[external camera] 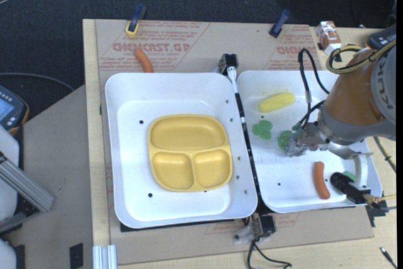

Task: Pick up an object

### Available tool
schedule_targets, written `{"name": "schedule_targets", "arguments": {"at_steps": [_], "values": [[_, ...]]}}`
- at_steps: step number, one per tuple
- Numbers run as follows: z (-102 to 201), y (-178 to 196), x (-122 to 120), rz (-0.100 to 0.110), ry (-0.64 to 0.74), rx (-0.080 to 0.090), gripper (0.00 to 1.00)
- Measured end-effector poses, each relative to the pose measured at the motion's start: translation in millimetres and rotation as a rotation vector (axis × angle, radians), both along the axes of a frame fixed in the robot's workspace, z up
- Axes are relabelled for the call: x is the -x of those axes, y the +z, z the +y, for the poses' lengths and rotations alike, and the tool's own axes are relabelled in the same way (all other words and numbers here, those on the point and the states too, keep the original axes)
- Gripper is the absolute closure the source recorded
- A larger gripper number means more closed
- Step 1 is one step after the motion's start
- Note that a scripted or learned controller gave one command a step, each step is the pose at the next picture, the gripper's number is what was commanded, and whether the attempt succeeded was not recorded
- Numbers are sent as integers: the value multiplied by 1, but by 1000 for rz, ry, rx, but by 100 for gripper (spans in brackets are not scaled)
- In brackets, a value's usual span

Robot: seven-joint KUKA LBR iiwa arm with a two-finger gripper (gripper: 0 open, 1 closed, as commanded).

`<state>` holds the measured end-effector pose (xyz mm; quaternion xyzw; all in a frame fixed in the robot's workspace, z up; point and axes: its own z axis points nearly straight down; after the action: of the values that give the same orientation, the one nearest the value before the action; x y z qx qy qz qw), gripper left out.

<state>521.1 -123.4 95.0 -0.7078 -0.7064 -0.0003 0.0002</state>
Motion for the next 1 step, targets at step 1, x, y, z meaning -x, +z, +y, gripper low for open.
{"name": "schedule_targets", "arguments": {"at_steps": [1], "values": [[5,61,3,-6,3,2,100]]}}
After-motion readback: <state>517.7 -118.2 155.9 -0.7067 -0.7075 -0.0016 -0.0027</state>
